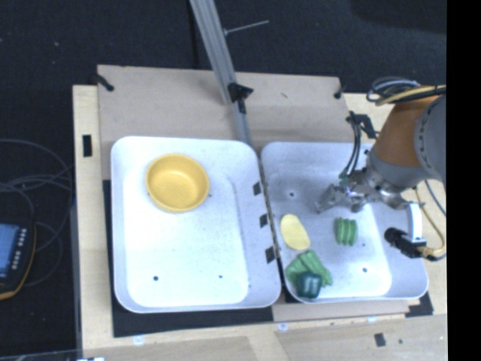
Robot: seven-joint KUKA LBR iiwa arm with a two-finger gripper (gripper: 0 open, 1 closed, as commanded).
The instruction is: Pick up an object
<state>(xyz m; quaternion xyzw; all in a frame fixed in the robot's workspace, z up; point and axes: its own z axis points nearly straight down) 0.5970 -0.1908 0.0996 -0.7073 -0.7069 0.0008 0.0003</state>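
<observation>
Metal gripper [340,199] hovers low in the right bin [301,164], grip unclear from here. Small green piece [345,232] lies just below it; yellow piece [294,232] and green pepper [308,274] further left, crowding the bin's near-left corner.

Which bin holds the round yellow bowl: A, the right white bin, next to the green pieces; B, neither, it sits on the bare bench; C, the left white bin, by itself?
C: the round yellow bowl sits in the upper part of the left white bin, with nothing else around it, while the green pieces lie in the right white bin.
</observation>
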